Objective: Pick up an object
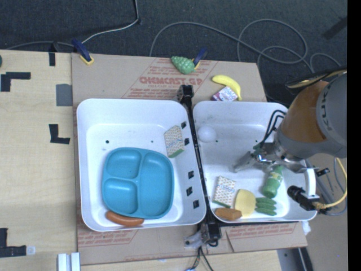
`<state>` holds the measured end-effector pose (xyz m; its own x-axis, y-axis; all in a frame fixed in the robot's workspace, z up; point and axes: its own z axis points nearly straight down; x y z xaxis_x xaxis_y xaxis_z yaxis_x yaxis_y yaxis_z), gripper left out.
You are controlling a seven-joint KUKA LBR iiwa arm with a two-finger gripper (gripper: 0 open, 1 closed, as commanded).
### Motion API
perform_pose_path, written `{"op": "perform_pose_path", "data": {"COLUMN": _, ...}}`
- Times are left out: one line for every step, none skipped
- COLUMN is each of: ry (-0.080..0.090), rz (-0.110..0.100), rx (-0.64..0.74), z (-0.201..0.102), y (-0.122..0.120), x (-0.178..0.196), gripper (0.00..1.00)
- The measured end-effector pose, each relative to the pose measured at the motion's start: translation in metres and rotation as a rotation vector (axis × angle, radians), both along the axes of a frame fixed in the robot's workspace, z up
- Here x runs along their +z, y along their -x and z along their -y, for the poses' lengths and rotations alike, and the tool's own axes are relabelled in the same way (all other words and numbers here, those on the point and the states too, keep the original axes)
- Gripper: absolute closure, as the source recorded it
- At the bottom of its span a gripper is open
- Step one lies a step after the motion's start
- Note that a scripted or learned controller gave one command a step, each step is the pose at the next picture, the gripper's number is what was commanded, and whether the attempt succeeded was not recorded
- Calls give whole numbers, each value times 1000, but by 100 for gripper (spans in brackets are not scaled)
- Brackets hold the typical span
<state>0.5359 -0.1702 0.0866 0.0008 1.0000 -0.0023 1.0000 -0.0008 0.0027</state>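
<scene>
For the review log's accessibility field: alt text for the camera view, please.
A grey arm's gripper sits low in the right white bin, near a green bottle and small food items. The left bin holds a blue divided plate, a sausage and a sponge.

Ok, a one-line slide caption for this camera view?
KUKA arm's gripper reaches into the right bin beside a green bottle; blue tray fills the left bin.

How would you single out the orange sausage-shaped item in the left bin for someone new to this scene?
Start at the left bin, which holds a blue divided plate. At the plate's near edge, by the bin's front wall, lies the orange sausage. It is the long, thin orange piece; the bin's other small item is a pale sponge.
</scene>
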Motion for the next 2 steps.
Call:
{"op": "perform_pose_path", "data": {"ry": 0, "rz": -1, "rx": 0, "z": 50, "y": 46, "x": 136, "gripper": 0}}
{"op": "perform_pose_path", "data": {"ry": -4, "rz": -6, "rx": 2, "z": 19, "y": 32, "x": 52, "gripper": 0}}
